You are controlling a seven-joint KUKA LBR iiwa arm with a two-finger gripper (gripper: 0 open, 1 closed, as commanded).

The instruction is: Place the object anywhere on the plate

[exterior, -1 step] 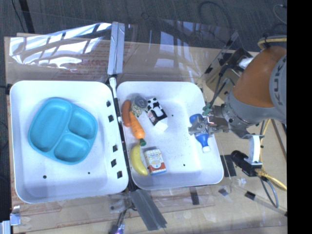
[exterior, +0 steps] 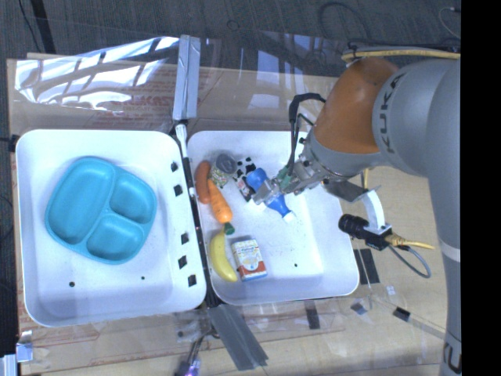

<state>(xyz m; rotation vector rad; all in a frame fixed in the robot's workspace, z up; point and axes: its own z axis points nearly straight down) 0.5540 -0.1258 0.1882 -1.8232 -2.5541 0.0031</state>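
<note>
Your object, as best you can judge, is the blue-and-white bottle (exterior: 268, 193) lying in the right bin (exterior: 333, 272), touching the tip of the gripper (exterior: 280, 186). Its long axis runs on a slant, blue end up and away from the arm, white cap (exterior: 287, 214) down below the gripper. Whether the gripper pinches it or merely rests on it, you cannot tell; the wrist hides that.

The blue plate (exterior: 100, 208) lies well off to the gripper's far side, in the left bin (exterior: 47, 288), so the carry must cross the wall between the bins.

Beyond the bottle, away from the arm, sit a carrot (exterior: 219, 204), a banana (exterior: 222, 258), a small carton (exterior: 248, 258) and some dark small items too blurred to name.
</note>
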